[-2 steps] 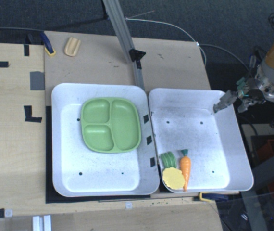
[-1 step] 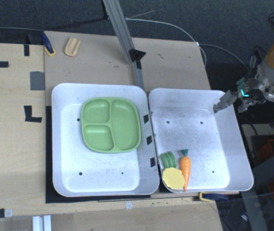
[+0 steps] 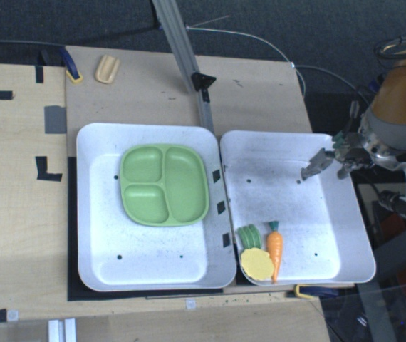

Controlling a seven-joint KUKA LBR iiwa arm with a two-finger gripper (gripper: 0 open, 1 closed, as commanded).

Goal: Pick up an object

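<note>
In the right bin (image 3: 295,205), near its front left corner, an orange toy carrot (image 3: 275,251) lies lengthwise. A yellow round piece (image 3: 257,263) and a green ribbed piece (image 3: 248,236) touch its left side. My gripper (image 3: 327,170) hovers over the bin's back right part, well behind and to the right of the carrot. It is open: its two dark fingers (image 3: 311,169) are spread apart with nothing between them. The grey arm with its orange band (image 3: 395,98) comes in from the right edge.
The left bin (image 3: 100,248) holds a light green divided plate (image 3: 165,184). A slanted metal pole (image 3: 180,38) rises behind the bins. A tan block (image 3: 107,68) and a blue-and-yellow clip (image 3: 71,64) lie on the bench at the back left.
</note>
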